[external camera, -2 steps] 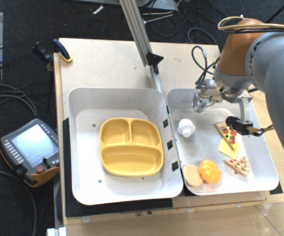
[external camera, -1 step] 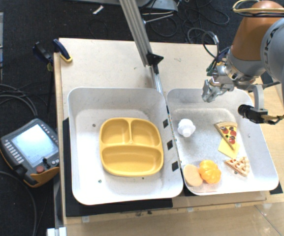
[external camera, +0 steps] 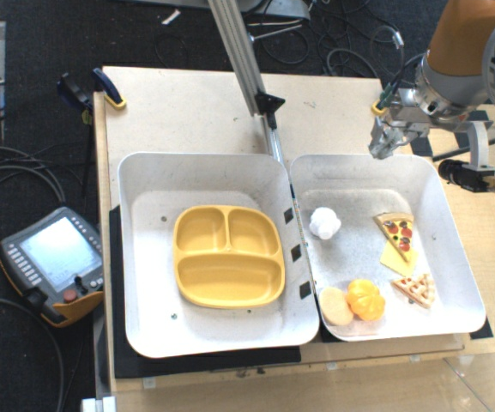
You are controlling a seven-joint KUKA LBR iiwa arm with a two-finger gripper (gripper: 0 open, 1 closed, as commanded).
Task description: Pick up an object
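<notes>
Hovering: the gripper [external camera: 385,142] hangs above the far rim of the right bin [external camera: 453,197], with nothing between its fingers; whether they are spread or pressed together I cannot tell at this angle
Arm: grey wrist under an orange band reaches in from the right, its tool tilted down toward the bin's back edge
Step in hand: the approach, judged from the pose; no object is chosen by contact yet and nothing is lifted
Right bin contents: a white ball-like lump [external camera: 324,222] near the dividing wall; a toy pizza slice [external camera: 397,230] just beside a yellow cheese wedge [external camera: 397,257], possibly overlapping it; a waffle piece [external camera: 415,289] toward the near right corner; an orange toy fruit [external camera: 365,299] touching a pale round biscuit-like piece [external camera: 335,307] at the near wall
Left bin [external camera: 135,230]: holds a yellow divided plate [external camera: 228,257], lying flat in the middle
Nearest candidate: the white lump or the pizza slice, both nearer the gripper than the near-wall cluster
Next move calls for: travel inward over the bin floor, a descent centred on one piece, then a close and lift
Risk: flat pieces such as the pizza and cheese lie low and may slip; the touching pair at the near wall leaves little room for fingers
</notes>
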